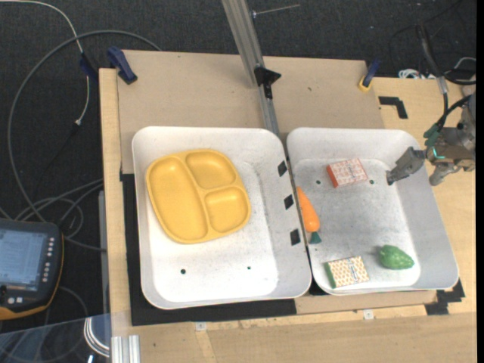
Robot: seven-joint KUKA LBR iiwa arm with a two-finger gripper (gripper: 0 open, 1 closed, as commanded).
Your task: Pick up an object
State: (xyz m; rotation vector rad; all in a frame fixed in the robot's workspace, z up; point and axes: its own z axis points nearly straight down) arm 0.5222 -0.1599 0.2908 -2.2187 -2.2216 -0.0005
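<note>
The right bin holds a small red-and-white checkered box near its back, an orange carrot along its left wall, a green lumpy object at the front right, and a green-and-yellow checkered box at the front. My gripper hangs over the bin's right rim, to the right of the red box and apart from it. It is open, and nothing is between its fingers.
The left bin carries a yellow divided plate. A metal post rises from the bench behind the bins. Clamps sit at the bench's back corners, and a pendant screen lies at the far left.
</note>
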